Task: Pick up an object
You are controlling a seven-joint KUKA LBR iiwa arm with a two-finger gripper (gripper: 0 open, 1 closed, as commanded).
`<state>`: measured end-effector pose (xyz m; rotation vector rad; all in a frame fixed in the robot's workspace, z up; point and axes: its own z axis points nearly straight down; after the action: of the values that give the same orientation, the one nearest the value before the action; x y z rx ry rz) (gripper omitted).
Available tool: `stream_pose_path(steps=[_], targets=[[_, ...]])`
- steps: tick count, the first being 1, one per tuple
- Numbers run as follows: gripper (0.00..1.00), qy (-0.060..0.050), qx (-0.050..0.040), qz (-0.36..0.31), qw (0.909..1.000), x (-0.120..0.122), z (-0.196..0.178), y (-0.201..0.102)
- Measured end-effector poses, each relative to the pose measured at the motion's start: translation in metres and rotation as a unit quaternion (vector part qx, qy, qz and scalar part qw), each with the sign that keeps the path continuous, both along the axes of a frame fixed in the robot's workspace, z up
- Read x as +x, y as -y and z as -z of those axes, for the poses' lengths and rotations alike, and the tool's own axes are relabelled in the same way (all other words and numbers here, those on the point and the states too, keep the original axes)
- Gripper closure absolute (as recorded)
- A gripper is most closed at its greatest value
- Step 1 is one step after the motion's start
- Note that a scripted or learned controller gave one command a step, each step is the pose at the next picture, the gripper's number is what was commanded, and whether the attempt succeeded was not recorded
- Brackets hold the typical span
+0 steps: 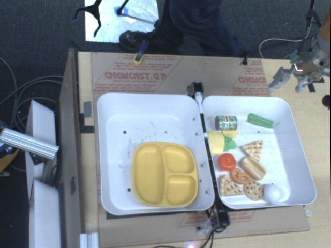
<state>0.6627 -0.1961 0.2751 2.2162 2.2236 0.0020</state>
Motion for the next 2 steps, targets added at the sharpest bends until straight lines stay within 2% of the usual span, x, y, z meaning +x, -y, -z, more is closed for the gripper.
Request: stream_pose_path(steps=[1, 2], targets=[[0.00, -0.007, 0.0026, 0.001, 1.0000, -0.064, 0.149, -0.027], [0.00, -0.001, 0.0000, 0.002, 1.0000, -0.028, 0.165, -0.068]])
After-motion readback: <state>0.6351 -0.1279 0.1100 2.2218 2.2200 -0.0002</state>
